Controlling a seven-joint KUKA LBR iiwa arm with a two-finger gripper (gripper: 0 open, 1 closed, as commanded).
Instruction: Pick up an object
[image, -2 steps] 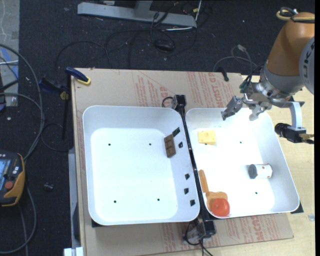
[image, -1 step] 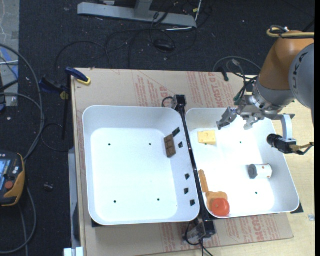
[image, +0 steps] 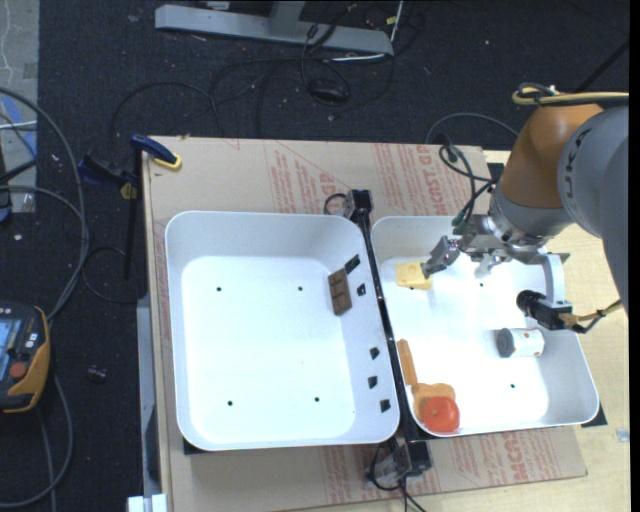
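Observation:
My gripper (image: 461, 262) hangs over the back of the right bin (image: 570, 400), open, with nothing between its fingers. Its left finger (image: 438, 261) points down at a small yellow piece (image: 412, 276) lying just to its left, close to it. A white and grey cylinder (image: 520, 343) lies further to the front right. At the bin's front left corner, a red ball (image: 439, 412) rests against an orange wooden-handled tool (image: 406, 363). A brown block (image: 340, 292) lies in the left bin (image: 200, 240) near its right wall.
The divider between the bins (image: 378, 320) carries small black clips. A black connector with a yellow cable (image: 535, 305) hangs off the arm over the right bin. Cardboard (image: 260, 165) lies under both bins, and a blue and yellow clamp (image: 155, 152) sits at its back left corner.

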